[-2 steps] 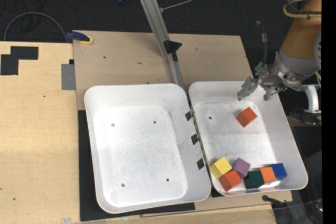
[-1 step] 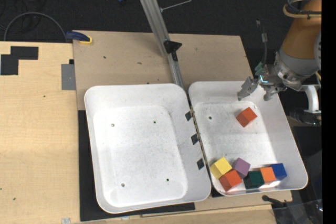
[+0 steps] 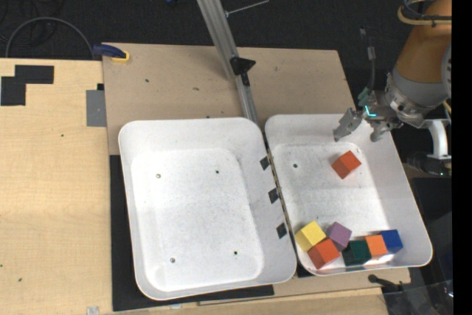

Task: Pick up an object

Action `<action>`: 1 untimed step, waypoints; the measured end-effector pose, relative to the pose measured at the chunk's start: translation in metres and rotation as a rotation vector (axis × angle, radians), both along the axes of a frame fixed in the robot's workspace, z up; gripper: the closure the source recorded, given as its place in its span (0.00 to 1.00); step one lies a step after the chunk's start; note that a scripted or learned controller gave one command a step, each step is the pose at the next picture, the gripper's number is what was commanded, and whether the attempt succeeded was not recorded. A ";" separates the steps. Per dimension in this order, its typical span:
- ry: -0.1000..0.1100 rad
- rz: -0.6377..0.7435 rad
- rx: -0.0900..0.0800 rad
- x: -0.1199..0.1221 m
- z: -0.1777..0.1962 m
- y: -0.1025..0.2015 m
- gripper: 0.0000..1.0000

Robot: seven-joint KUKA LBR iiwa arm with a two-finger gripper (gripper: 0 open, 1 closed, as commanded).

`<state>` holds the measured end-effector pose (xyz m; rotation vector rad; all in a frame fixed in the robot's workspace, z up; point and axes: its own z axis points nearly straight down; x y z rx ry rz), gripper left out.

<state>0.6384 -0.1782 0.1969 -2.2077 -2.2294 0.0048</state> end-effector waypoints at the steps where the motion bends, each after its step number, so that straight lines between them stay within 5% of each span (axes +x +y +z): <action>1: 0.000 0.001 0.000 0.000 0.000 0.000 0.00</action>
